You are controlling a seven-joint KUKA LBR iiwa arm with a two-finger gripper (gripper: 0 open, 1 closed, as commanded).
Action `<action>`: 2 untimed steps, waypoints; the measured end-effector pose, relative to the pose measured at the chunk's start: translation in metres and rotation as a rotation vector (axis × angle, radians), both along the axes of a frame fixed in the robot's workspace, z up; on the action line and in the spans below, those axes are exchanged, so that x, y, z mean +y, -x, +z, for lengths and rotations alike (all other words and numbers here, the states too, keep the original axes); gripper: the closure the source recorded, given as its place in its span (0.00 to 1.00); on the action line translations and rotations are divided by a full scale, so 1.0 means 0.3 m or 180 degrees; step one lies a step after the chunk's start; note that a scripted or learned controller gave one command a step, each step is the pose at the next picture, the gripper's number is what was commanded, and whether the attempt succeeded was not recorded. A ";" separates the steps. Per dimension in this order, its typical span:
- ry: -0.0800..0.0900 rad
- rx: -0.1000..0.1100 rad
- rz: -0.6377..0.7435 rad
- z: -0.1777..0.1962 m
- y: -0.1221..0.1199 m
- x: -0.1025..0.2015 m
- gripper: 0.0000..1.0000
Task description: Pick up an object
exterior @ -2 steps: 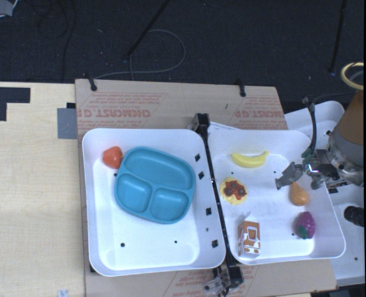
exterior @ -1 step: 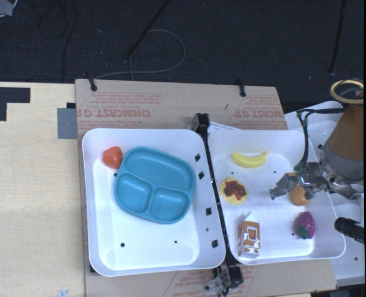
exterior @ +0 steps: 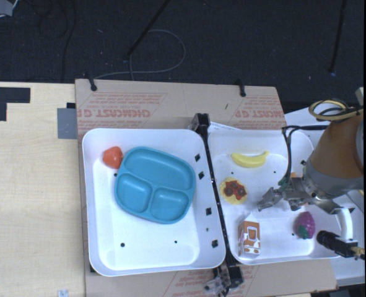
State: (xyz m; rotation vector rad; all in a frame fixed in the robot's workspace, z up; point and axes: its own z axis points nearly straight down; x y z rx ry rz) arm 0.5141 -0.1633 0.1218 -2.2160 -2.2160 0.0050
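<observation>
End effector (exterior: 270, 201) over right bin (exterior: 275, 252); pizza toy (exterior: 233, 190) just left.

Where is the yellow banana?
The banana lies in the right bin, near its far edge, just above the little pizza toy.

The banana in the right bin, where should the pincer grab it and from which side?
Probably from straight above, closing across the thick middle of the banana. It lies flat, long axis left to right, curved ends tapering, with bare bin floor on both long sides for the fingers.
</observation>
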 end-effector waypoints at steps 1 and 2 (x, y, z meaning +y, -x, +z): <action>0.0004 -0.0009 -0.0017 0.044 -0.002 -0.007 1.00; 0.0009 -0.0024 0.0002 0.182 -0.006 -0.007 1.00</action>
